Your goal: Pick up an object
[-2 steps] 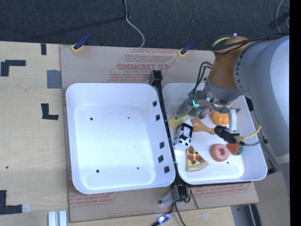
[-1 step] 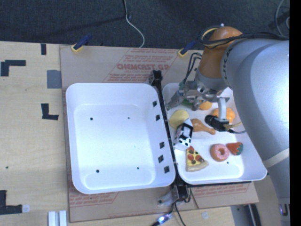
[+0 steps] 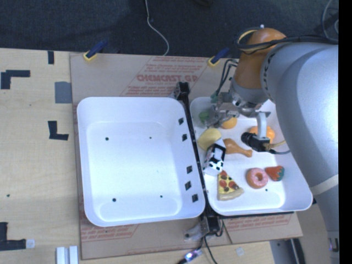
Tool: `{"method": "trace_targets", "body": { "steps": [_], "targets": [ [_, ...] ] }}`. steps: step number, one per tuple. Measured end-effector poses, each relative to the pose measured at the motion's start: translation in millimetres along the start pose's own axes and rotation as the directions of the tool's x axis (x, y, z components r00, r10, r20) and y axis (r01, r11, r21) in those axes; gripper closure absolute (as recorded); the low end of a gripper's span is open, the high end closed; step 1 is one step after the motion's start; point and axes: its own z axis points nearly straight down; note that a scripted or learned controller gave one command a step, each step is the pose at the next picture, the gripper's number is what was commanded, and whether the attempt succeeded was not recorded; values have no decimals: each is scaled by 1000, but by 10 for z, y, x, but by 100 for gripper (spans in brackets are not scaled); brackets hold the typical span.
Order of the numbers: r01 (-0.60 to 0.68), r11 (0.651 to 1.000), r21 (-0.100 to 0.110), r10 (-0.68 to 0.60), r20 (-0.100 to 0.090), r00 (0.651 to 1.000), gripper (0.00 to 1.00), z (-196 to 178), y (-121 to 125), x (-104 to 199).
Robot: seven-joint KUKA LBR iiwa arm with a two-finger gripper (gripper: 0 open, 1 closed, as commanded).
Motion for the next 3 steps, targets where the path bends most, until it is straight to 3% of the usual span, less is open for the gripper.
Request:
{"method": "trace_targets", "body": {
  "steps": [1,2,3],
  "targets": [
    [2,1000,1,-2,1,1000,100,-93,-3,2],
    [-5,1000,-18,5,5,1000,100,-1329,21,-620],
    [3,1000,-17,-3,1,1000,100,-2343,17,-321]
  ]
}}
